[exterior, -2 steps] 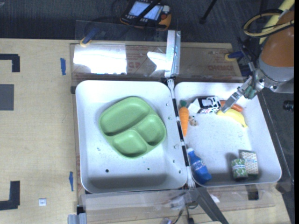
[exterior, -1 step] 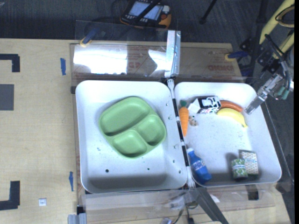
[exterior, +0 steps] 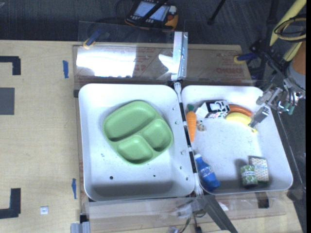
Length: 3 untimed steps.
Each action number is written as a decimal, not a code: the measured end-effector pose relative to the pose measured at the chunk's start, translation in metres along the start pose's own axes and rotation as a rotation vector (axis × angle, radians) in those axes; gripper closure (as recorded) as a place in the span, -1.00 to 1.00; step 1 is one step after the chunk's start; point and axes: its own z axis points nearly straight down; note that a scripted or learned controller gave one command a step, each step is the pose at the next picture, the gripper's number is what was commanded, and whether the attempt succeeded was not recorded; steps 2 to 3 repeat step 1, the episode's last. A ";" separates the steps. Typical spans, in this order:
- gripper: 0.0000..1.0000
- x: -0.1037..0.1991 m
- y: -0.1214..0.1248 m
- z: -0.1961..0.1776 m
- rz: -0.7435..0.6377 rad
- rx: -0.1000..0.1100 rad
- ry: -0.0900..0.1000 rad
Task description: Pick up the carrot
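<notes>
The carrot (exterior: 191, 125) is orange with a green top. It lies lengthwise against the left wall of the right bin (exterior: 284, 152), near the divider. My gripper (exterior: 261, 108) hovers over the bin's upper right corner, well to the right of the carrot. Its two fingers (exterior: 257, 118) are spread open with nothing between them. The lower finger's tip is close to a yellow banana-like toy (exterior: 237, 117).
The right bin also holds a black-and-white item (exterior: 216, 108), an orange piece (exterior: 241, 109) behind the yellow toy, a blue bottle (exterior: 208, 172) at the front left and a green-and-white package (exterior: 255, 171) at the front right. A green divided plate (exterior: 138, 131) sits in the left bin (exterior: 90, 144).
</notes>
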 end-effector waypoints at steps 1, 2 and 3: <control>-1.00 0.009 -0.021 0.040 -0.025 0.000 -0.001; -1.00 0.009 -0.021 0.040 -0.025 0.000 -0.001; -1.00 0.009 -0.021 0.040 -0.025 0.000 -0.001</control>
